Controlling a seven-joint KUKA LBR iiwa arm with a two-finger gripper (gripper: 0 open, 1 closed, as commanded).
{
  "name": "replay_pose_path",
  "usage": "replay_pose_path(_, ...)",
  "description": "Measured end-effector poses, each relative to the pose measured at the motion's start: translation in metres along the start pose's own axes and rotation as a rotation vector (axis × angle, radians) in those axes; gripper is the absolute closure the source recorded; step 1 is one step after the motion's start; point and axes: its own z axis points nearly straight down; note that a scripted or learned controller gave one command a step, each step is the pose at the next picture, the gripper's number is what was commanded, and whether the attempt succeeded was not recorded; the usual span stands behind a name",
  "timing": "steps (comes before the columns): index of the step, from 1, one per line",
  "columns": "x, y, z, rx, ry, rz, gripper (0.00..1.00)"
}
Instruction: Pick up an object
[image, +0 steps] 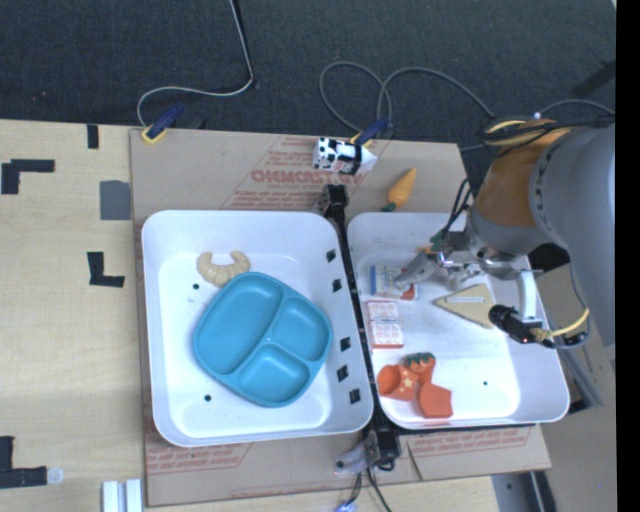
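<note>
My gripper (412, 272) hangs low over the upper left part of the right bin (540, 400), with the grey arm and its orange band behind it to the right. Just under its tip lies a small blue-and-white packet (373, 280) with a red bit beside it. A printed red-and-white card box (383, 322) lies a little below that. A beige wedge (470, 303) rests to the right, beneath the wrist. An orange and red toy (412, 383) sits near the bin's front.
The left bin (165, 240) holds a blue divided plate (263, 338) and a tan curved piece (222, 265). On the cardboard behind the bins lie an orange carrot toy (400, 188) and a black-and-white object (338, 153). Cables run across the dark floor behind.
</note>
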Motion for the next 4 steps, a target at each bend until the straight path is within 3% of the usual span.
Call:
replay_pose_path(1, 0.044, 0.051, 0.001, -0.004, -0.003, 0.001, 0.00)
replay_pose_path(2, 0.043, 0.053, -0.012, -0.014, -0.009, 0.000, 1.00)
replay_pose_path(3, 0.043, 0.053, -0.012, -0.013, -0.009, 0.000, 0.00)
replay_pose_path(4, 0.029, 0.055, -0.001, -0.002, 0.005, 0.000, 0.00)
